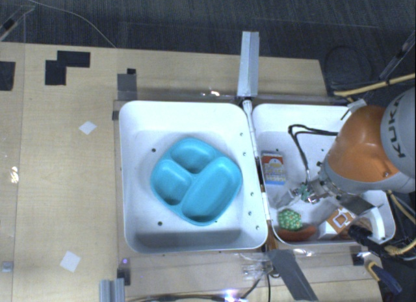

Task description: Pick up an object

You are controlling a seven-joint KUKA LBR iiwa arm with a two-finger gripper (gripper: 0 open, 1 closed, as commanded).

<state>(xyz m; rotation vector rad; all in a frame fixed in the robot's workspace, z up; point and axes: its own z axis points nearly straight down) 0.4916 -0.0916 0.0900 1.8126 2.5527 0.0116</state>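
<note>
The left bin holds a blue three-compartment plate, lying flat near its middle. In the right bin a small red and white packet lies by the left wall. A green ball-like item rests on a brown object at the front edge. An orange and white item lies to their right. My gripper is low in the right bin, between the packet and the green item, under the arm's orange band. The arm hides part of the bin floor.
A metal divider post stands behind the seam between the bins. Black cable loops over the right bin's back. The wooden bench stretches to the left, with black marks at its far corner.
</note>
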